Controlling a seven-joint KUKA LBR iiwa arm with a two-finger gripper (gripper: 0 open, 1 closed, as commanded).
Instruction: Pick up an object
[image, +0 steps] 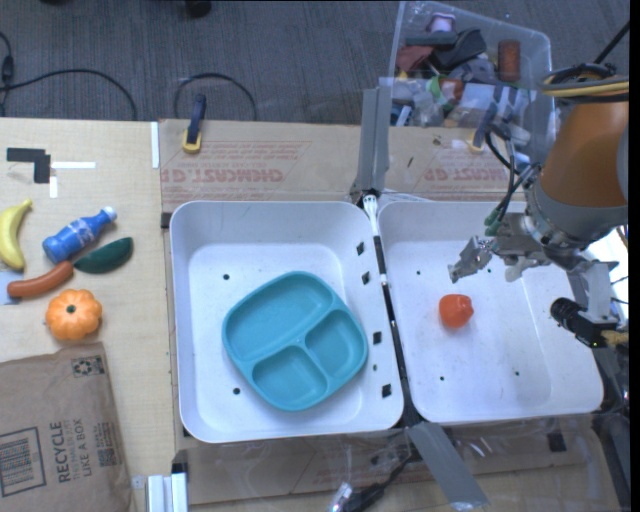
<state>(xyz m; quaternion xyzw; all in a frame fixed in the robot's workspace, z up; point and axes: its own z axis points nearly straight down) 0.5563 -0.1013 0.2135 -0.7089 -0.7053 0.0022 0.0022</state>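
Note:
A small red round object, like a tomato, lies on the floor of the right white bin, left of its middle. My gripper hangs over the same bin, just above and slightly right of the red object in the view, apart from it. Nothing shows in its grasp. The grey arm with its orange band reaches in from the right. In the left white bin a teal divided plate lies flat.
Left of the bins, on the wooden bench, lie a banana, a blue bottle, a sausage, a dark green piece, a small pumpkin and a paper bag. A clear box of clutter stands behind the right bin.

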